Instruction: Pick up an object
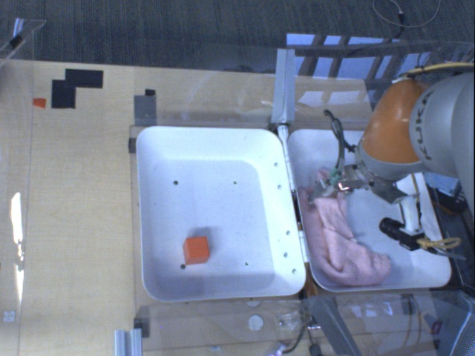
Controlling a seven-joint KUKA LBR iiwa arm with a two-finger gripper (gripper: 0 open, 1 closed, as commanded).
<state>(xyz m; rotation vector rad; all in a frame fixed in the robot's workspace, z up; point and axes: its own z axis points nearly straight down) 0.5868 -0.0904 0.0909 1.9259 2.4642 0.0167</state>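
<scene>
While the gripper (329,183) touches the soft pink cloth (338,239), nothing is lifted yet; I cannot tell its grip.

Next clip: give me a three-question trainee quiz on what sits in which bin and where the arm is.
1. True or false: the orange block lies in the left bin.
2. Which bin holds the pink cloth? A) left B) right C) neither
3. Fill in: the hand hovers over the cloth's ____ end in the image (upper/lower).

Key: 1 true. 2 B, the right bin. 3 upper.
</scene>
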